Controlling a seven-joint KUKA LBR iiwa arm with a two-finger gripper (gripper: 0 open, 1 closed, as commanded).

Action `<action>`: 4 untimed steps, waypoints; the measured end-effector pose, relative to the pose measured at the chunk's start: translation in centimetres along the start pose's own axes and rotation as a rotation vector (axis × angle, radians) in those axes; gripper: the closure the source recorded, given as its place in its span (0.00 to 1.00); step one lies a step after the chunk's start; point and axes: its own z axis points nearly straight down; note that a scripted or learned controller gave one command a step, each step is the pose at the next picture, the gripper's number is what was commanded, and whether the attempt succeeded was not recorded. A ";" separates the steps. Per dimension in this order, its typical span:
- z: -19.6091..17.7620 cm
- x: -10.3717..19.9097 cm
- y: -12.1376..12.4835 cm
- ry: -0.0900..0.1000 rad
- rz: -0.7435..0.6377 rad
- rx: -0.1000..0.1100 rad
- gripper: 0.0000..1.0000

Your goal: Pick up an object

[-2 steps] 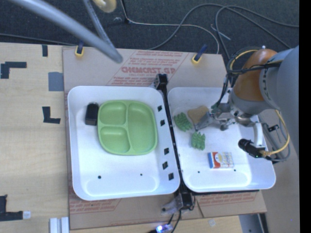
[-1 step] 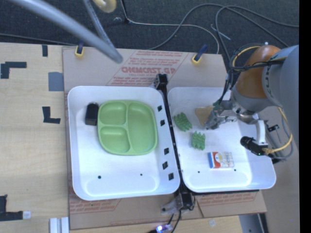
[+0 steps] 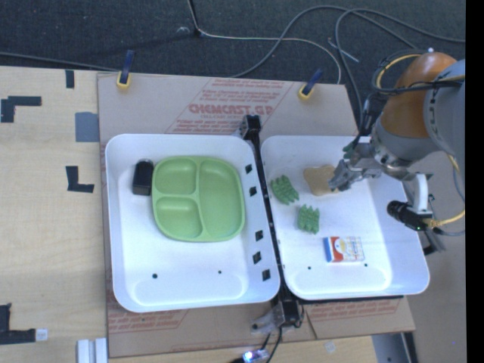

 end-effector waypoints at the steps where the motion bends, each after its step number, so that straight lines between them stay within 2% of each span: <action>1: -6.0 -0.4 -0.6 0.000 0.001 -0.001 1.00; 2: -12.4 -0.4 -0.3 -0.001 -0.001 -0.004 1.00; 4: -12.6 10.5 -1.7 0.002 -0.005 0.004 1.00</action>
